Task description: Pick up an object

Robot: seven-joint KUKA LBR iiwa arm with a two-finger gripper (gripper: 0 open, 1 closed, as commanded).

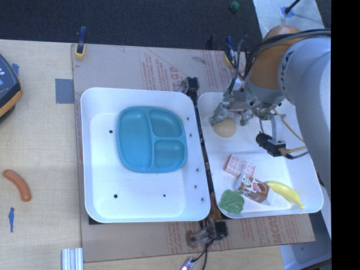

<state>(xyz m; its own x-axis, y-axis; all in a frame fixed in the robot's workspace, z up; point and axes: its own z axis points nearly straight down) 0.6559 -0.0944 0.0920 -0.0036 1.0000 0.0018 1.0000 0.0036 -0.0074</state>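
In the right bin [306,167], my gripper [230,121] hangs over the far left corner, its fingers spread open. A tan round object [225,130] lies just below and between the fingertips; nothing is lifted. Nearer the front lie a red-and-white packet [239,166], a brown carton [255,190], a yellow banana [285,193] and a green leafy item [231,202]. The grey arm with its orange band [281,35] comes in from the right and hides the bin's far right part.
The left bin [95,151] holds a blue divided plate [152,139]. A sausage [18,184] lies on the bench at the left, and a dark device [7,89] sits at the left edge. Black cable loops [273,145] hang by the wrist.
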